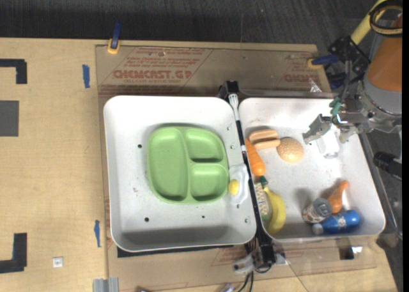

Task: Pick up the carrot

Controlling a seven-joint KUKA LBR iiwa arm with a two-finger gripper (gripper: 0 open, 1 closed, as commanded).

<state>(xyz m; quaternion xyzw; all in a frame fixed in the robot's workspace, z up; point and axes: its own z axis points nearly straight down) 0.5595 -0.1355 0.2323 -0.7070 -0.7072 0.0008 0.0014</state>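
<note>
Over the right bin (374, 217) we find our gripper (327, 132) hanging above the upper right part of the white floor, its fingers spread apart with nothing between them. We judge that we stand at the approach step: nothing has been taken up, and the carrot (256, 160) lies well apart from the gripper, across the bin on its left side. It rests close against the left wall, beside the divider where the two bins meet, pointing roughly up and down that wall. It shows as a short, plain orange stick, smooth and slightly tapered; whether any green top is attached we cannot tell. Just above it lies a hot dog (262, 136), touching or nearly so, and just to the right of that a round tan bun (290, 150). Below the carrot a banana (275, 211) curves along the same wall. The next move, as we judge it, calls for carrying the gripper left over the bun and lowering it with the fingers set across the carrot's narrow width. The wall leaves little room on one side, so a finger may strike the rim or nudge the hot dog. A blue bottle (340, 222) and a small can (317, 209) lie far off at the lower right and should not trouble us. The left bin (128, 220) holds a green divided plate (188, 163).
</note>
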